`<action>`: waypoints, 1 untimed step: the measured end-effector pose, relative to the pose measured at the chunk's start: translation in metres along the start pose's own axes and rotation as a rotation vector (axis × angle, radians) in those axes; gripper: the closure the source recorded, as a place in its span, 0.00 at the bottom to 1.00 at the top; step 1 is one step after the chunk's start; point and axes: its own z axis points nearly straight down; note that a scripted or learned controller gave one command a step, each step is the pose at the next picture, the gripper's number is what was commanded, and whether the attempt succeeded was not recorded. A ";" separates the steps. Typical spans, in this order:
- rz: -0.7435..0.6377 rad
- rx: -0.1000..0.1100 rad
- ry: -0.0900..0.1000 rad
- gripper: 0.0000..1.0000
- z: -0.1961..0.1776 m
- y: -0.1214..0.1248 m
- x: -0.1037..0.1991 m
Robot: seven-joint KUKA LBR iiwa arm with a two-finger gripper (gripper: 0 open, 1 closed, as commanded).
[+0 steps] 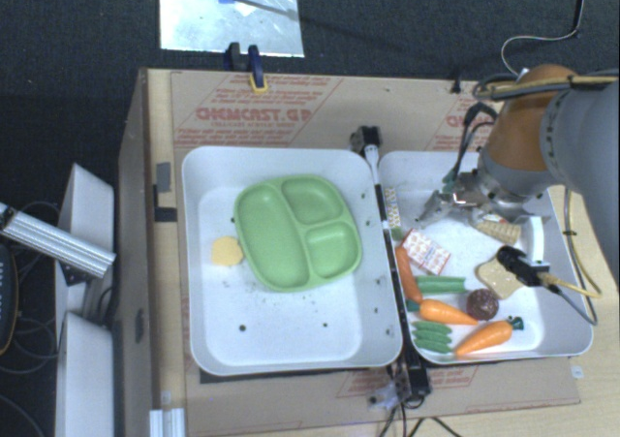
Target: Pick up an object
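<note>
In the right bin (572,333), two toy carrots (448,311) lie nearest the camera beside green bean pods (431,332), a dark round piece (482,304) and a toast slice (496,278), with a red-checked packet (426,253) just behind. Above them hangs the gripper (451,201), its fingers spread and holding nothing. The packet, lying just below it and apart from the clutter, looks the likeliest target; a clean pick calls for a straight descent centred on it, clear of the carrots. The left bin (208,328) holds a green divided plate (295,230) and a yellow disc (228,251).
</note>
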 end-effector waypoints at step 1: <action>0.000 0.000 0.001 0.00 0.001 -0.063 0.036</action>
